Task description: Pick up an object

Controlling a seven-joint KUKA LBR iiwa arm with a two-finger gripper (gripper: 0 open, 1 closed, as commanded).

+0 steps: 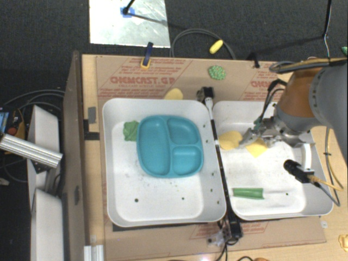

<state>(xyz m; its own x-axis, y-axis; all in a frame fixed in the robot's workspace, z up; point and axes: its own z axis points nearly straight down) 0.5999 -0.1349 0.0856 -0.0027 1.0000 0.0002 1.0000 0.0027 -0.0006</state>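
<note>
Where the right bin (321, 203) comes nearest the camera, a green stick (248, 192) lies flat on the bin floor, well apart from the arm. Not a candidate at this moment, by the look of it.

Further in, same bin: two yellow pieces.
- Yellow wedge (258, 150) lies just under the pincer (256, 136). Touching or barely apart: cannot tell.
- Rounded yellow piece (229, 140) lies beside it, toward the wall shared with the left bin (117, 200).

The pincer is low over the bin floor, between these two and closer to the wedge. Open or closed: cannot tell, since the wrist hides its working end. Nothing shows as lifted off the floor.

At about the same depth in the left bin, a blue divided plate (168, 145) lies near the middle, with a green scrap (130, 130) touching its far corner.

Beyond the bins, on the surface (136, 75): a pale yellow piece (174, 94) just behind the left bin's far rim, and a green knobbly ball (217, 72) further back.

Progress, as a judgement: the reach is done and the arm is down at a likely target, the yellow wedge. A grip is unconfirmed. Securing the wedge and raising it clear of the bin are left.
</note>
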